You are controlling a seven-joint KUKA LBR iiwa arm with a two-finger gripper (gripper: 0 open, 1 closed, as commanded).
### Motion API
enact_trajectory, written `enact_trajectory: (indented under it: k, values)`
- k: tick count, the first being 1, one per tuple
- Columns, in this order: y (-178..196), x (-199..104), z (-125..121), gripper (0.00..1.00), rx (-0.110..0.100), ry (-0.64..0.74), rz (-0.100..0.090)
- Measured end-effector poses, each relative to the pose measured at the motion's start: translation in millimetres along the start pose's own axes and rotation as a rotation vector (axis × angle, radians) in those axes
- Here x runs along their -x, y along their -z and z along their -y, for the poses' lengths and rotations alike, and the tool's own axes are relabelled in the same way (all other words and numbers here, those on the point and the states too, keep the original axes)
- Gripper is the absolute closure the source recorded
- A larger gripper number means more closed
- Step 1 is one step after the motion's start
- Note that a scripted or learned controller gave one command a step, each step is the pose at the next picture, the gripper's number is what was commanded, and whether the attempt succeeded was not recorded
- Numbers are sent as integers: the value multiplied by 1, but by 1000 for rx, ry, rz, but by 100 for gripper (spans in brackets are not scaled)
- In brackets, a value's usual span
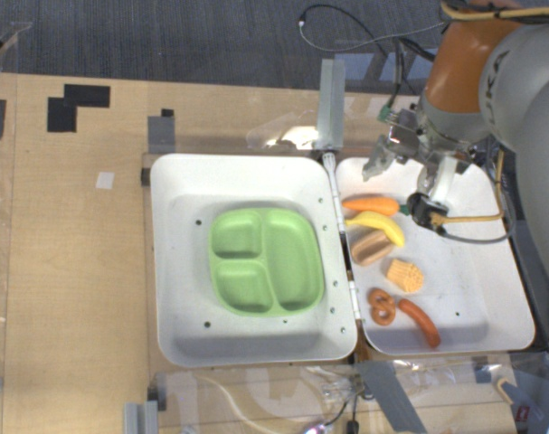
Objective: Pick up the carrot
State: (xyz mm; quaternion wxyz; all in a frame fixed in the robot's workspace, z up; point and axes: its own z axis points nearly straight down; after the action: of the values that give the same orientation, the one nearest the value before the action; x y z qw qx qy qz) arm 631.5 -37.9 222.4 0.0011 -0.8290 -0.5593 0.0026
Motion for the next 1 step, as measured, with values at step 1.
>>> enact_trajectory:
  k: [1]
  values:
    - [-64,61,-26,0,1,254,-2]
